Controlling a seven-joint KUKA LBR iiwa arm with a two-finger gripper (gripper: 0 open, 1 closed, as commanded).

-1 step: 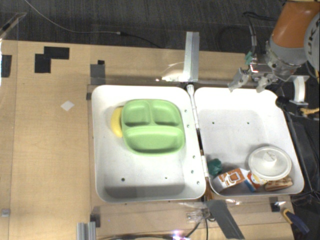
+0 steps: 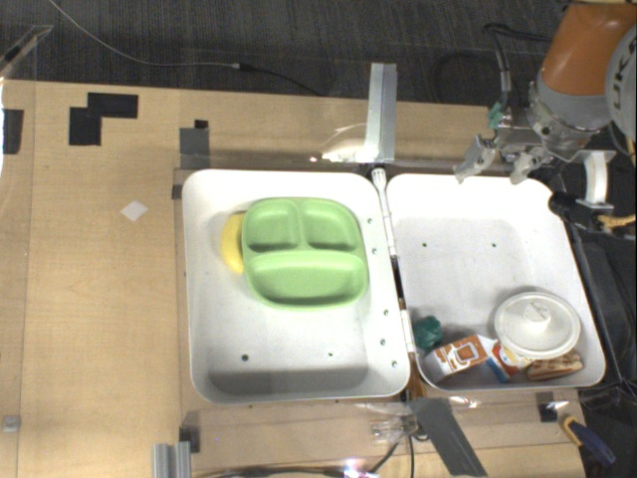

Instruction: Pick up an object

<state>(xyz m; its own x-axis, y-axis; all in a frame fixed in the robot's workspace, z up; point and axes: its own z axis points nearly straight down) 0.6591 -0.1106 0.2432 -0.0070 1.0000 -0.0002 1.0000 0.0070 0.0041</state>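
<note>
While the grey arm with its orange band [image 2: 587,48] reaches in at the two o'clock corner of the view, its two-finger tool [image 2: 505,160] hangs over the far rim of the right bin, with nothing between the fingers; they look spread apart, though how far is hard to judge at this size.

Two shallow white plastic bins sit side by side on the pale wooden bench [image 2: 90,267]. The left bin [image 2: 289,366] holds two things: one light-green plastic divided tray [image 2: 303,250] with three compartments, lying flat toward the bin's twelve o'clock half, and one yellow rounded object [image 2: 232,244], touching the tray's nine o'clock edge and partly hidden under it.

The right bin [image 2: 478,237] holds a small cluster along its six o'clock edge. Counted there: one round white lidded cup [image 2: 536,325], one small dark-green object [image 2: 428,333] just beside the divider at the cluster's nine o'clock end, one orange and white carton-like packet [image 2: 465,355] between the two, and one flat brown object [image 2: 554,368] tucked under the cup's six o'clock side. A bit of blue and red shows beside the packet, too small to name.

From the tool, the cluster lies toward six o'clock, well apart, across the bare floor of the right bin. The green tray lies toward eight o'clock from the tool, past the divider.
</note>
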